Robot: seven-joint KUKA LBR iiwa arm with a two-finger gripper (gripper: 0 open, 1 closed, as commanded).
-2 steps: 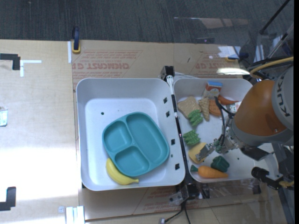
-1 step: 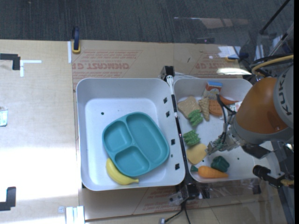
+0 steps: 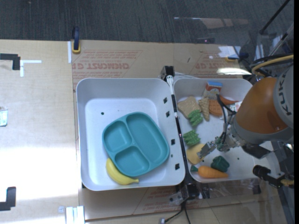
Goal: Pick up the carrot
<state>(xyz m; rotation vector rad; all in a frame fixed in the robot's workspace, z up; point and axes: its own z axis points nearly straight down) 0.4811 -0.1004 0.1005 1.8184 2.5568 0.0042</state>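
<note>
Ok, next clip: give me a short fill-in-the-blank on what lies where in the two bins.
1. The teal tray lies in the ____ bin.
2. The yellow fruit touching the tray's near-left edge is a ____.
3. The carrot lies in the right bin, at its ____ edge.
4. The dark green piece beside the carrot lies just ____ the hand.

Missing words: left; banana; near; below

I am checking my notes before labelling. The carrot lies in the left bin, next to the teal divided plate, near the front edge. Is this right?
Not quite. The carrot lies in the right bin, near its front edge, beside a dark green toy. The teal divided plate is in the left bin, with a banana. The camera view shows this.
</note>
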